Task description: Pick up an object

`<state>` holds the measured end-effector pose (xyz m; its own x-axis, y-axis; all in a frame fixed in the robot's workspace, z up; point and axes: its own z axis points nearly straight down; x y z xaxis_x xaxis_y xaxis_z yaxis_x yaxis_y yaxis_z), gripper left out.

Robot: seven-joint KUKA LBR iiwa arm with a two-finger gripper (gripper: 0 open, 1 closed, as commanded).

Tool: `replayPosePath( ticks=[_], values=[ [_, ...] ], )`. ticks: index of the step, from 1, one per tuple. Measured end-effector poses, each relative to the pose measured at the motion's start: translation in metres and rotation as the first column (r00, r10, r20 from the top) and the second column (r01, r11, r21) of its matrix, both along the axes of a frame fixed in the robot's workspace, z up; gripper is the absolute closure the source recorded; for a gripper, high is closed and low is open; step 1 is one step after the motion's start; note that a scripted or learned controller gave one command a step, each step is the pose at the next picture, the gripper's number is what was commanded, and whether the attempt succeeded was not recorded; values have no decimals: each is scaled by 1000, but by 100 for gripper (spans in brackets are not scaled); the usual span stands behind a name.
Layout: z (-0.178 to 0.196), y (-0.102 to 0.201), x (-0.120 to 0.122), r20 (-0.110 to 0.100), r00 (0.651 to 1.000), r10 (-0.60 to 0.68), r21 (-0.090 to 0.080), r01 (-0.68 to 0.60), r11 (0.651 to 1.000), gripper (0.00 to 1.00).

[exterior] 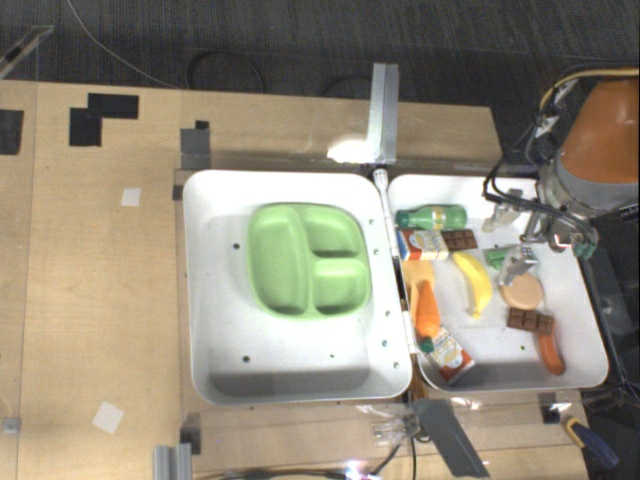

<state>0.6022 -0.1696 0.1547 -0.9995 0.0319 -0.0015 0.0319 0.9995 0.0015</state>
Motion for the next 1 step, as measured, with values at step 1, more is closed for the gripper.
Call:
replayPosePath(
  ticks=[1],
  values=[
    [-65,49,-28,14,987,-160,-1,160,987,0]
  ],
)
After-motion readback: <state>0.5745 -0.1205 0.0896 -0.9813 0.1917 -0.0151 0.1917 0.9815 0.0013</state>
